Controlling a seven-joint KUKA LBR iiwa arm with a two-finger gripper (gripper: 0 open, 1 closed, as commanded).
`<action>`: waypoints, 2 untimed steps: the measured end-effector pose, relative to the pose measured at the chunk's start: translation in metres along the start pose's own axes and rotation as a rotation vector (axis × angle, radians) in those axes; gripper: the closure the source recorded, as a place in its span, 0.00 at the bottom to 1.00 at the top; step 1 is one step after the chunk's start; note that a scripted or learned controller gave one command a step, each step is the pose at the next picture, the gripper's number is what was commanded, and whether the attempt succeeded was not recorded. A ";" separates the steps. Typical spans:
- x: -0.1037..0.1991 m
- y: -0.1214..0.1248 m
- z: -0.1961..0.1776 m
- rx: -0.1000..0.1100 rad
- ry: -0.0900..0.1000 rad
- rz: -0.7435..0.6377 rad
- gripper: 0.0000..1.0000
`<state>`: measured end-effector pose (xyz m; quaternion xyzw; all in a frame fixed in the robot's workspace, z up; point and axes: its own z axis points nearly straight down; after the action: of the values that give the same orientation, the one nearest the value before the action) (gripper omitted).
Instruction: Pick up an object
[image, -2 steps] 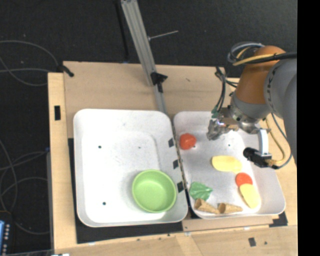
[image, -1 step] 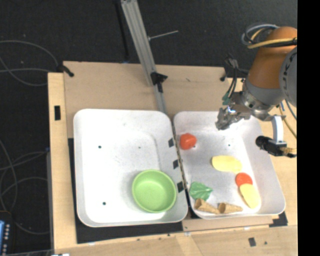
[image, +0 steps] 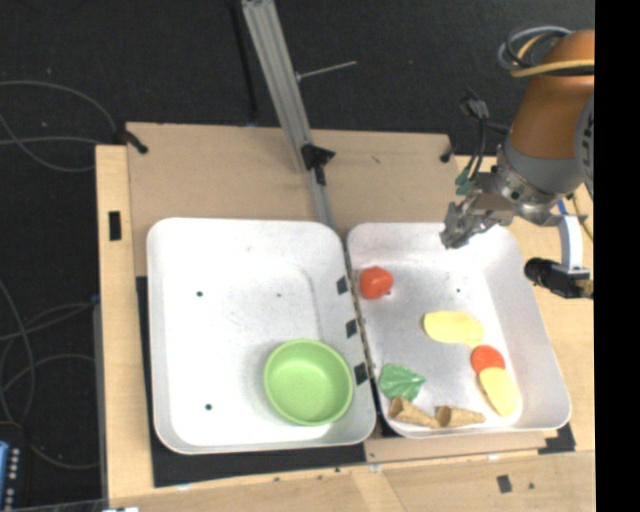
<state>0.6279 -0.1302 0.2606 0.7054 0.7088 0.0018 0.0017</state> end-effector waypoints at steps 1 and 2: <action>0.054 -0.015 0.004 0.005 0.000 -0.001 1.00; 0.106 -0.013 0.015 0.005 0.000 -0.001 1.00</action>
<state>0.6146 -0.0245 0.2458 0.7050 0.7092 0.0000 0.0001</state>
